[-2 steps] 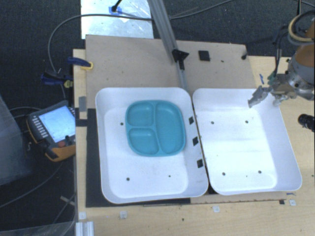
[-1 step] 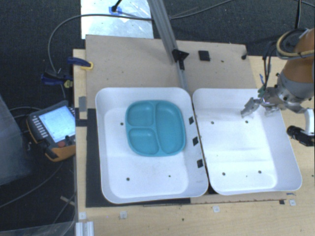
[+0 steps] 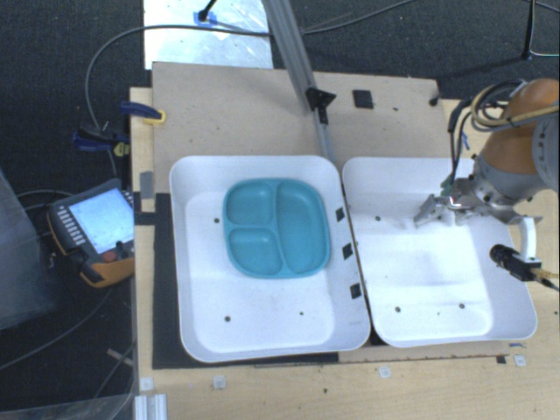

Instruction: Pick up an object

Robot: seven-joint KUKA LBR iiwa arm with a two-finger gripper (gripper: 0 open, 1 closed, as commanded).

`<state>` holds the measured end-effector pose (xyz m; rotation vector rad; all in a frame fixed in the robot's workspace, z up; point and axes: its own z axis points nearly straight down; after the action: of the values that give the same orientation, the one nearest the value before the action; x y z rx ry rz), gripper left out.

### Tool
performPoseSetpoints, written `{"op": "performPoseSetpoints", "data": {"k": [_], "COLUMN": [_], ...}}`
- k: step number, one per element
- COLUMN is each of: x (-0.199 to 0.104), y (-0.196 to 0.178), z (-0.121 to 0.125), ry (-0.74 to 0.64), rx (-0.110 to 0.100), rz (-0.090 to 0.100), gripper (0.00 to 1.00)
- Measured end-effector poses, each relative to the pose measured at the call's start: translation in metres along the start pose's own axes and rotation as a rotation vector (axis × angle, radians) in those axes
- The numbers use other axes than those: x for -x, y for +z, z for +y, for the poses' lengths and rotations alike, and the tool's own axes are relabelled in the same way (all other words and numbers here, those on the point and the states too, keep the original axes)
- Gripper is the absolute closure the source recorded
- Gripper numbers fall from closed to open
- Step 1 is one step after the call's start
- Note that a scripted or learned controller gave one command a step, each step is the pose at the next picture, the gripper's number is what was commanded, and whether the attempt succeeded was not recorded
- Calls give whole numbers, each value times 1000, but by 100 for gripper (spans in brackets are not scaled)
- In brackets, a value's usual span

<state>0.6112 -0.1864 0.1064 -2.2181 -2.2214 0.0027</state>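
Left bin (image 3: 262,339): holds the divided plate (image 3: 276,227).
Right bin (image 3: 437,322): beside it; gripper (image 3: 435,212) above its far part.

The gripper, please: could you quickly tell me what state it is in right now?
Gripper: over the right bin; open or closed cannot be told, and nothing is seen in it.

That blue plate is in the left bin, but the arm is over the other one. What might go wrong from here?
1. The gripper hangs over the right bin, far from the teal divided plate, so it may close on nothing.
2. The plate lies flat and wide in the left bin; the gripper might slip off its low rim.
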Motion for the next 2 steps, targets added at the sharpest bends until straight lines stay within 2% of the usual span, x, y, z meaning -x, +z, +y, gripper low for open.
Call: {"op": "performPoseSetpoints", "data": {"k": [1, 2], "x": [1, 7], "y": [-15, -79], "z": [3, 5], "ry": [0, 0], "rx": [8, 11], "rz": [-2, -3], "gripper": [100, 100]}}
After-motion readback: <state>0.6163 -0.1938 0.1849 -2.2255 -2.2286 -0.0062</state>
